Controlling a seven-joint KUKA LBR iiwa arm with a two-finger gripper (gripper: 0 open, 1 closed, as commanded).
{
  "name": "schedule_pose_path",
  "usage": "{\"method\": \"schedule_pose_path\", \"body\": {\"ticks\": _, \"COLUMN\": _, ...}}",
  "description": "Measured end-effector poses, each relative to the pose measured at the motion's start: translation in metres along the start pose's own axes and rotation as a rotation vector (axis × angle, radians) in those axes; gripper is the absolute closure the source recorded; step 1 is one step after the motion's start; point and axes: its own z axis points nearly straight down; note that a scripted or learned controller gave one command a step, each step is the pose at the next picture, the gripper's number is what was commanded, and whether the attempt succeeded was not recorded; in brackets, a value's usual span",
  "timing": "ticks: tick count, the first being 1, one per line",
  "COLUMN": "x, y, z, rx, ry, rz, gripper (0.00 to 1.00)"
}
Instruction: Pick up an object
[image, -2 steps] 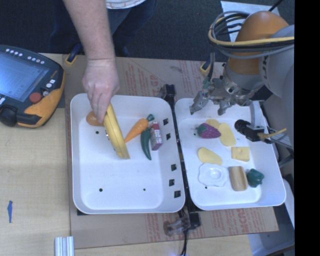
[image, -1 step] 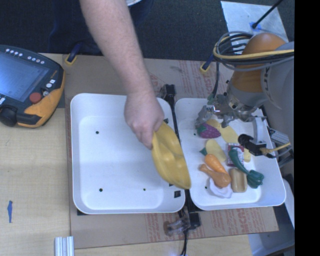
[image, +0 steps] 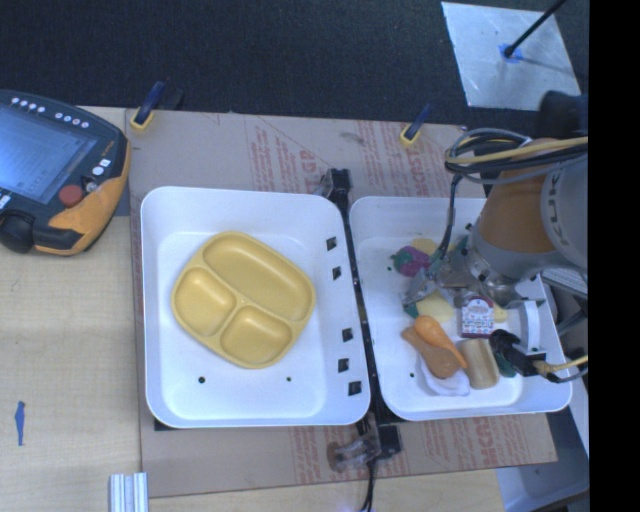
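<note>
End effector (image: 432, 288) reaching into the right bin (image: 385, 390)
It is hanging over a carrot (image: 438, 346) and purple toy (image: 408, 261); I cannot tell its opening state.

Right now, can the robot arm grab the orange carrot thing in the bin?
Probably yes. The gripper hangs in the right bin, just above the orange carrot piece, whose top lies bare. A tan piece crowds one side.
</note>
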Motion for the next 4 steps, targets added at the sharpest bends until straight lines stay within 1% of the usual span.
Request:
{"method": "schedule_pose_path", "body": {"ticks": 1, "x": 0.000, "y": 0.004, "z": -0.013, "rx": -0.008, "ry": -0.002, "rz": -0.002, "gripper": 1.00}}
{"method": "schedule_pose_path", "body": {"ticks": 2, "x": 0.000, "y": 0.004, "z": -0.013, "rx": -0.008, "ry": -0.002, "rz": -0.002, "gripper": 0.00}}
{"method": "schedule_pose_path", "body": {"ticks": 3, "x": 0.021, "y": -0.076, "z": 0.001, "rx": -0.001, "ry": 0.002, "rz": -0.002, "gripper": 0.00}}
{"method": "schedule_pose_path", "body": {"ticks": 4, "x": 0.018, "y": -0.073, "z": -0.010, "rx": -0.007, "ry": 0.000, "rz": -0.001, "gripper": 1.00}}
